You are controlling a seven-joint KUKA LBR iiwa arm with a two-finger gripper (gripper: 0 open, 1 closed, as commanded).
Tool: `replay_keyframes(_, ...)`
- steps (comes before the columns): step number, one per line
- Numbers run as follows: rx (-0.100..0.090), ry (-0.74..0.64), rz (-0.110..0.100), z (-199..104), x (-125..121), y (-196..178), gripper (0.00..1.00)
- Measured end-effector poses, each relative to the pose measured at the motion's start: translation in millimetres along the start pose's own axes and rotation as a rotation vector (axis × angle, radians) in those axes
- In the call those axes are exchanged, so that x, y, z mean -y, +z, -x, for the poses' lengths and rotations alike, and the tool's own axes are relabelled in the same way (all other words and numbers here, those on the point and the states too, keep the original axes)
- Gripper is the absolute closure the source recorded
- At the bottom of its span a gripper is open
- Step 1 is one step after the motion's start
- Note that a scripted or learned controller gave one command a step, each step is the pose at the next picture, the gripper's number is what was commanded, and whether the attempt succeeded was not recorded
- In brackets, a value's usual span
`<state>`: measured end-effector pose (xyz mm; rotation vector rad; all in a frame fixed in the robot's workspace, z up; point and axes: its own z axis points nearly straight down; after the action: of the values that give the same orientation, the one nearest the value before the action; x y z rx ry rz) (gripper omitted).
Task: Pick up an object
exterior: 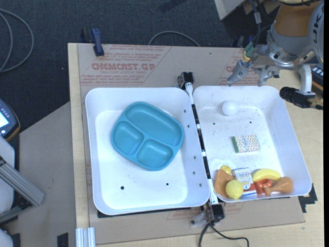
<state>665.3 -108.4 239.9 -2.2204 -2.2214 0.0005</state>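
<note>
Toy food (254, 181) crowds the right bin's (288, 117) near corner; the tool (250, 75) hovers above its far rim, fingers spread, holding nothing.

I see the arm (298, 14) cut off by the top and right edges. Toy pile (253, 181) in right bin's near corner: pieces overlap, I can't separate them. Patterned packet (245, 143): print too small to read. Claw (252, 75): finger gap unclear.
</note>
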Motion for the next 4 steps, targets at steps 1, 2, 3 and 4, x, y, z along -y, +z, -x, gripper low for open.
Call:
replay_keyframes(1, -0.001, 0.001, -0.005, -8.0, 39.9, 105.7, 0.00)
replay_keyframes(2, -0.001, 0.003, -0.003, 15.4, 90.8, 157.2, 0.00)
replay_keyframes(3, 0.001, 0.001, 0.002, 41.6, 91.3, 155.4, 0.00)
replay_keyframes(4, 0.002, 0.001, 0.004, 41.4, 90.7, 145.4, 1.00)
